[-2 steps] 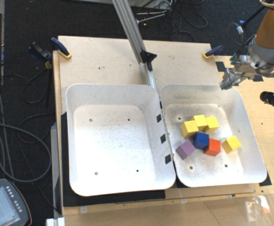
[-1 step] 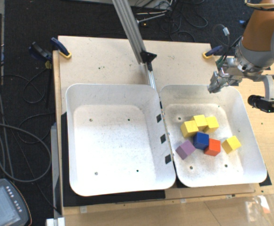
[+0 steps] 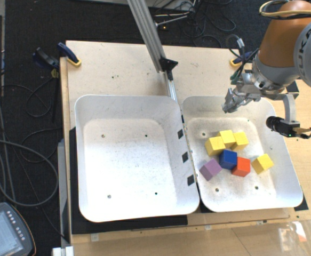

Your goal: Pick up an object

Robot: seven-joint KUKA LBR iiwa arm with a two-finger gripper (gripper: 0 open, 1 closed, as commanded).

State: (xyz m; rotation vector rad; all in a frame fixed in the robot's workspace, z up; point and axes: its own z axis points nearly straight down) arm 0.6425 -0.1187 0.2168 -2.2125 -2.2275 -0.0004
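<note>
Gripper (image 3: 231,105) above far rim of right bin (image 3: 283,188). Toward the camera from the fingers: bare bin floor, then yellow blocks (image 3: 227,140), blue block (image 3: 229,158), orange block (image 3: 242,166) packed touching. Purple block (image 3: 210,169) and lone yellow block (image 3: 262,163) stand slightly apart.

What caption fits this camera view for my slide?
KUKA arm's gripper above the right bin holding yellow, blue, orange and purple blocks.

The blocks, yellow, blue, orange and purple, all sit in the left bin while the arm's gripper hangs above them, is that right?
Not quite: the blocks lie in the right bin, not the left bin. The camera view shows the yellow, blue, orange and purple pieces clustered there, with the gripper above that bin's far edge.
</note>
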